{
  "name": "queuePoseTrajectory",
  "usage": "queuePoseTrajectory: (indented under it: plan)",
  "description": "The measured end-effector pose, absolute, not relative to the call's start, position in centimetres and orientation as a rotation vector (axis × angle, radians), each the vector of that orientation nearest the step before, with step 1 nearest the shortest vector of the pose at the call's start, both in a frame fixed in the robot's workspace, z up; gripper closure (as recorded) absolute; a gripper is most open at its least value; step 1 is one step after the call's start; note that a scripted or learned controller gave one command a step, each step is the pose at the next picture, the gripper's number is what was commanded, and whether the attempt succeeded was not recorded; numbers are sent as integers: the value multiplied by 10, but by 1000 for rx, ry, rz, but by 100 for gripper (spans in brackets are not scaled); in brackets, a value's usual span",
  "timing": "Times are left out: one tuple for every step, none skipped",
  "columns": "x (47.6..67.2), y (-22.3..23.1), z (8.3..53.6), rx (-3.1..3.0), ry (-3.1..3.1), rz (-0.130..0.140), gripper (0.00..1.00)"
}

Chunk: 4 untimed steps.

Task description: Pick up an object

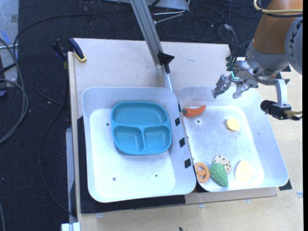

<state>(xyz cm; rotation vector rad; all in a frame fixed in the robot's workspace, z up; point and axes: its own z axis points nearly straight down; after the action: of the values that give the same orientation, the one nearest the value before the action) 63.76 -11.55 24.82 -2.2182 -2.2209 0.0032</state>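
the counter [120, 57] is filling the middle of the frame, carrying two shallow white bins side by side. the left bin [96, 177] is sitting left of centre and holding a blue divided plate [142, 128] in its upper half. the right bin [267, 143] is lying right of centre, its left edge touching the left bin. the grey arm [276, 28] with its orange band is reaching in at the upper right of the frame. a slanted metal pole [147, 25] is running from the top centre down toward the seam between the bins. the hand [229, 89] is hanging over the upper edge of the right bin with its fingers apart and nothing between them. in the right bin, a pale yellow round piece [244, 171] is lying at the lower right, a green bumpy piece [219, 174] just left of it, a speckled cookie [222, 161] touching the green piece, a pretzel [202, 172] at the lower left, an orange carrot [195, 111] at the upper left, and a small yellow piece [233, 124] near the middle, below the hand.
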Motion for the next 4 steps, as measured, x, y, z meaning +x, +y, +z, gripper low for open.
queuePoseTrajectory:
  plan:
    - [638, -115, 250, -2220, -2223, 0, 0]
    - [640, -106, 191, -2216, -2223, 4, 0]
    - [643, -107, 148, -2220, -2221, 4, 0]
    - [643, -107, 95, -2220, -2220, 3, 0]
